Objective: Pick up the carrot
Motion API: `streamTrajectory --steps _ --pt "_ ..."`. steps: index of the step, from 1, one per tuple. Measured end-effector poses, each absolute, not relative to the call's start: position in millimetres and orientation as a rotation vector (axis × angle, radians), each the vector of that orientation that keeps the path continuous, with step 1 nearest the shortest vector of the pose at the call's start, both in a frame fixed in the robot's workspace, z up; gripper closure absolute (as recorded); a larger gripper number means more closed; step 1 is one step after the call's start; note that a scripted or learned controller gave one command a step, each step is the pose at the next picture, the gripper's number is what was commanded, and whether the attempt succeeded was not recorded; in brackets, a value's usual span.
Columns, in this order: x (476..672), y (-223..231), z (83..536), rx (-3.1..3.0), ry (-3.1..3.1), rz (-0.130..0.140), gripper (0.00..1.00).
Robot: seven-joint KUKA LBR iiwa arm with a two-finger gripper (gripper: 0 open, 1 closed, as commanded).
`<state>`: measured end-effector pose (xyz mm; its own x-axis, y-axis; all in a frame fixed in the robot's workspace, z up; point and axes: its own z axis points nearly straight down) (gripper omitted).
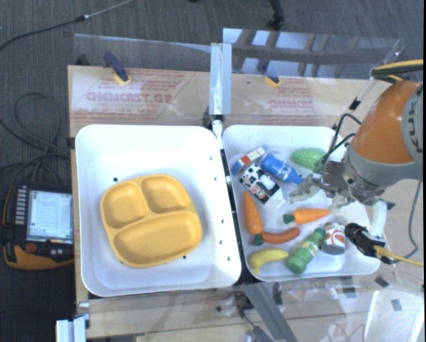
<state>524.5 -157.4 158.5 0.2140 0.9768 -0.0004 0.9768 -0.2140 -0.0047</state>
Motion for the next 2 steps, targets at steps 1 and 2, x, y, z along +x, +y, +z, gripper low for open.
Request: streamTrajectory --steps 1,2 --pt "542.1 -189.0 90.7 -2.478 -1.947 -0.010 0.00" --pt "604.9 -170.3 145.0 -2.014 -2.412 0.002 0.00"
